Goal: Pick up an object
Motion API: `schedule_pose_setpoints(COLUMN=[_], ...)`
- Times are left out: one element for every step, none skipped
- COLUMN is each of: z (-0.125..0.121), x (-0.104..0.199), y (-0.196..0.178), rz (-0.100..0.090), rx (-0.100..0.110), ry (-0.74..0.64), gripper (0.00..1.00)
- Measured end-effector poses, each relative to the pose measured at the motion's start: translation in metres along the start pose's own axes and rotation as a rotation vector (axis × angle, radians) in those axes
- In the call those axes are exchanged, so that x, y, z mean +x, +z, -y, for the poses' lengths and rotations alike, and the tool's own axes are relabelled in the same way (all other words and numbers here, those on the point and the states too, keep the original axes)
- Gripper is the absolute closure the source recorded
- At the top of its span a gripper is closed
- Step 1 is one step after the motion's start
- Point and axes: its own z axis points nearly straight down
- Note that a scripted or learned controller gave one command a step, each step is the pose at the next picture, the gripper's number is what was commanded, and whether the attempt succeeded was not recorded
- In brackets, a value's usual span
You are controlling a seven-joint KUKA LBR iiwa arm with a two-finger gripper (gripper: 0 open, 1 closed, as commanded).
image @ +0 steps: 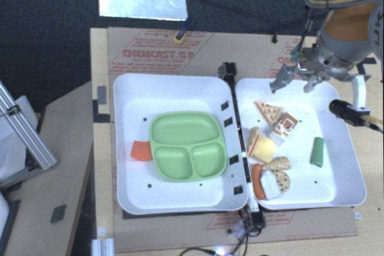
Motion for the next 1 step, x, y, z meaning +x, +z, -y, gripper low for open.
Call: schedule_pose_setpoints(z=[0.0033], x=[-0.0014], y=[0.042], rz=[0.0], rx=[0.002], ry=[0.002], gripper=[0.0])
